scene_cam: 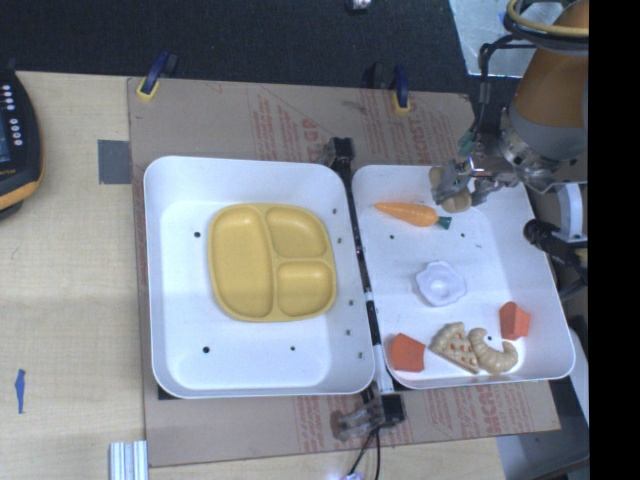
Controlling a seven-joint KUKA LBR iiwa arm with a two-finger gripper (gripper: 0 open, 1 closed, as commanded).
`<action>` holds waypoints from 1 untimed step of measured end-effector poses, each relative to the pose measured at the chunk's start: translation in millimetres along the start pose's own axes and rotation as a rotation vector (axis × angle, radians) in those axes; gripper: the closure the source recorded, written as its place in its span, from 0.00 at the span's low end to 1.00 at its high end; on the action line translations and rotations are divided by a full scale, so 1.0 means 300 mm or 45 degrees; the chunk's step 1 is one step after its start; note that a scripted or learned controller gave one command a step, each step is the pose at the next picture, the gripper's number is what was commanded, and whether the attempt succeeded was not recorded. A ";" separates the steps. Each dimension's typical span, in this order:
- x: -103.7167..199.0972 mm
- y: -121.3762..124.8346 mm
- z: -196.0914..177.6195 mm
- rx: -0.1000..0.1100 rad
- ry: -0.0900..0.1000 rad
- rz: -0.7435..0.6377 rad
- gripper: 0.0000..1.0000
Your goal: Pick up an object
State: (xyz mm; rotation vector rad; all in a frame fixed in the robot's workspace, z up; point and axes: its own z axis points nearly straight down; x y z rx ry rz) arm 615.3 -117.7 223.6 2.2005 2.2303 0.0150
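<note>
My gripper point(456, 190) hovers over the far end of the right bin point(540, 268), just right of an orange carrot point(405, 212) that lies on the bin floor. A small tan piece point(456, 203) shows between the fingertips, and the fingers are shut on it. Lower in the same bin lie a white crumpled cup point(440, 283), a red block point(514, 319), a red wedge point(406, 352), a pizza slice point(456, 345) and a beige curved piece point(496, 356).
The left bin point(170, 298) holds a yellow divided plate point(271, 261). A black clip point(342, 151) joins the bins at the far end. Blue clamps point(401, 88) hold the cardboard at the back. A pendant point(12, 138) lies at the far left.
</note>
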 end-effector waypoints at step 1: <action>0.214 -0.083 -0.107 0.019 0.001 0.006 1.00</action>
